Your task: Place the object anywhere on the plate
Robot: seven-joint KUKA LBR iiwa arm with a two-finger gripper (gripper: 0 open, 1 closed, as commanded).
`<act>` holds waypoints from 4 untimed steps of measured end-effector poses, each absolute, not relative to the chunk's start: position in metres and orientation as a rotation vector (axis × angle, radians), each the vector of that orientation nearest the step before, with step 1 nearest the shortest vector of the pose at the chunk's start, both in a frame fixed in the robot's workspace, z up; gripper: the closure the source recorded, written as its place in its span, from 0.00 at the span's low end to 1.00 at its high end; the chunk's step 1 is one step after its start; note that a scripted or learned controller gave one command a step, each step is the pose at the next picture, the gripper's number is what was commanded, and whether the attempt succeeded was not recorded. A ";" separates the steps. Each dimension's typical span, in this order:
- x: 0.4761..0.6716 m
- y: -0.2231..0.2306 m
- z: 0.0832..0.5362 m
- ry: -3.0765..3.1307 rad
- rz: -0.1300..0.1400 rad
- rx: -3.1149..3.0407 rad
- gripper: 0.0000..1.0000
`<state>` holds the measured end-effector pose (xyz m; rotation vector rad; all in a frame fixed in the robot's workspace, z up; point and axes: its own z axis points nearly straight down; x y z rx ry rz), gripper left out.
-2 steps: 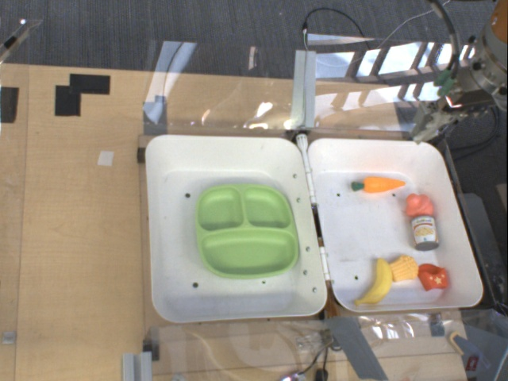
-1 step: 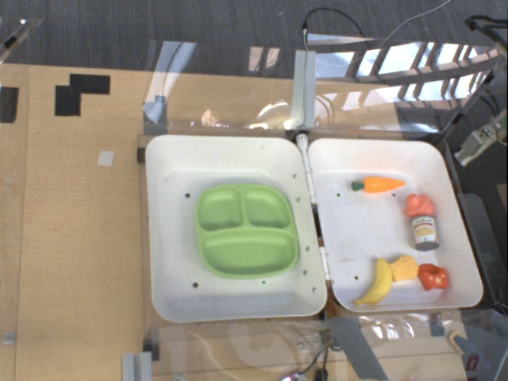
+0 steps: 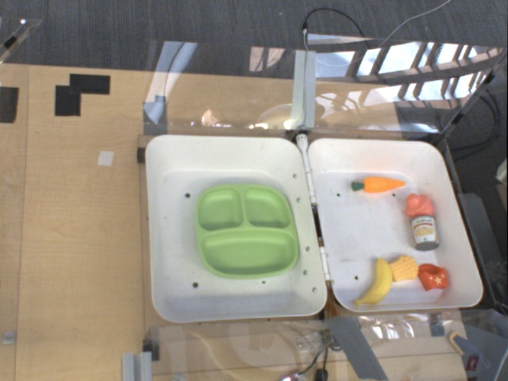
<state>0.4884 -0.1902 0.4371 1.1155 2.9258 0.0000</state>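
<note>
A green plate [image 3: 247, 230] with three compartments lies in the middle of the left white bin [image 3: 171, 213]. The right bin [image 3: 349, 228] holds the loose objects: an orange carrot [image 3: 379, 185] near its far side, a red strawberry-like piece [image 3: 420, 205], a small jar with a grey lid [image 3: 425, 232], a yellow banana [image 3: 377, 282], a yellow corn piece [image 3: 404, 269] and a red pepper-like piece [image 3: 433, 277] near its front right corner.
A metal divider [image 3: 311, 213] runs between the two bins. Clear panels and cables stand behind the bins at the top right. Tan bench surface extends to the left of the bins.
</note>
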 end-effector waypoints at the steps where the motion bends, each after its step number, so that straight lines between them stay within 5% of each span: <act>1: 0.490 -0.190 0.450 2.919 0.000 1.104 1.00; 4: 0.496 -0.189 0.490 2.898 -0.001 1.069 1.00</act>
